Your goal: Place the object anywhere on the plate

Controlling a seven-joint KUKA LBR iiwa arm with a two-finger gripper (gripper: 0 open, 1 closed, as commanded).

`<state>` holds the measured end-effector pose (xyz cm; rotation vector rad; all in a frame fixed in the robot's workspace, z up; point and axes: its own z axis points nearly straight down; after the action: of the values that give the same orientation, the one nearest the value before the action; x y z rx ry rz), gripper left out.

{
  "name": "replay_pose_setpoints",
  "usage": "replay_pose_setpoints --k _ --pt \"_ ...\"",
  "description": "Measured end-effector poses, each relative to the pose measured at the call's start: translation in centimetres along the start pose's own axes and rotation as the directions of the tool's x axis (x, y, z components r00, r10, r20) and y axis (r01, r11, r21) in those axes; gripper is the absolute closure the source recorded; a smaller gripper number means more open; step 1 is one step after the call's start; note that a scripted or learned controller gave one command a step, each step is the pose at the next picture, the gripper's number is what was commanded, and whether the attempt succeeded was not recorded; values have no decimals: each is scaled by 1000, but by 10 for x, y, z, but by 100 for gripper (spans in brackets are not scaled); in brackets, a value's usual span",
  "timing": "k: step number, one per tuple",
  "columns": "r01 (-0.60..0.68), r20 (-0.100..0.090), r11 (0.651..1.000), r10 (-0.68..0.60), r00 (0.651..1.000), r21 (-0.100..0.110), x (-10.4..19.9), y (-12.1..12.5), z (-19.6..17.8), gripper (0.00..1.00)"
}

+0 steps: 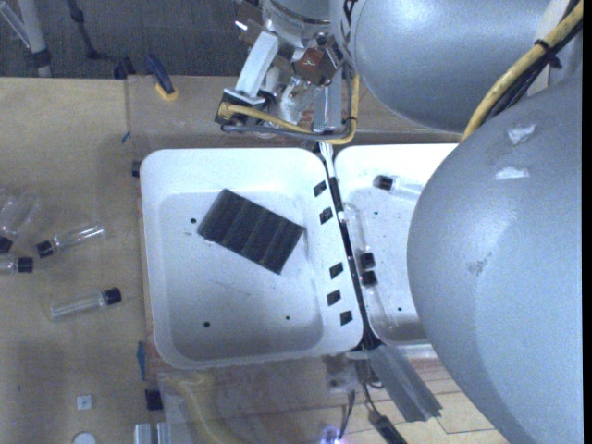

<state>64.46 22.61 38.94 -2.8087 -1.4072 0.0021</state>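
Hovering above the far rim of the left bin (153,248), my gripper (294,100) is hanging with nothing seen between its fingers; whether they are spread or pressed together I cannot tell. Below me, the dark ribbed plate (252,230) is lying flat in that bin, while a small vial (393,184) is resting in the right bin (388,317).

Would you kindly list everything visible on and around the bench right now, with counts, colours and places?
Bins: two, white, side by side mid-bench; the right one largely hidden by the arm.
Ridged plate: one, dark grey, lying flat and askew in the left bin.
Vial: one, clear with black cap, at the right bin's far edge.
Vials on bench: about four, clear with black caps, left of the bins.
Clip: one, blue and yellow, beyond the left bin.
Arm: one, grey, covering the right side.
Gripper: one, metallic, above the bins' far edge.
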Motion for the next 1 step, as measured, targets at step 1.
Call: replay_pose_setpoints --k 1 --pt "-347 -5 938 347 938 -1 12 19 -8 100"
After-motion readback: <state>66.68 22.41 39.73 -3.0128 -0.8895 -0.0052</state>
